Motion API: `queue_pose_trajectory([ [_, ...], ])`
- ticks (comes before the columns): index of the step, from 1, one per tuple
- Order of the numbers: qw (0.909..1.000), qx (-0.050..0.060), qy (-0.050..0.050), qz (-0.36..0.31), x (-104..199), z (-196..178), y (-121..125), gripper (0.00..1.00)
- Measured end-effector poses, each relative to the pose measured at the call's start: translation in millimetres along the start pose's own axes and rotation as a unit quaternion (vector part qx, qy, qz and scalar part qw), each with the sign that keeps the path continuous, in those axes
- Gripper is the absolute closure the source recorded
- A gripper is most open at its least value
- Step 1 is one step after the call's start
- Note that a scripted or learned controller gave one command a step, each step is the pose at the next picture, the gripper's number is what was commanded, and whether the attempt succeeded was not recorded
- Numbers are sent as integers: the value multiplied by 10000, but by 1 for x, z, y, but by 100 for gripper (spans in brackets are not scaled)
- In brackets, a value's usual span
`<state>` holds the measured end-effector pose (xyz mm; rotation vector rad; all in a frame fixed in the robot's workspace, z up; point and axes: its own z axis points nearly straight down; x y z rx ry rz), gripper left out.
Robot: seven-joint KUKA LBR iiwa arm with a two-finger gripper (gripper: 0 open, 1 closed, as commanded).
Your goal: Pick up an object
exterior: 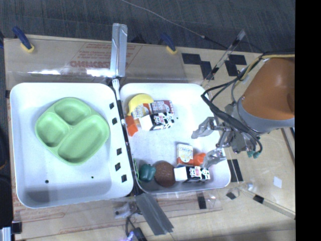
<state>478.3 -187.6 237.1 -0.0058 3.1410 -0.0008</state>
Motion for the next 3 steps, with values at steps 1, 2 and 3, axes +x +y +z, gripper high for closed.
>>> queue_pose_trajectory([
  [1,9981,29,-77,-608,-13,119,-22,0],
  [2,9977,107,-139,-659,-11,126,-13,0],
  [3,9996,3,-42,-283,-10,142,49,0],
])
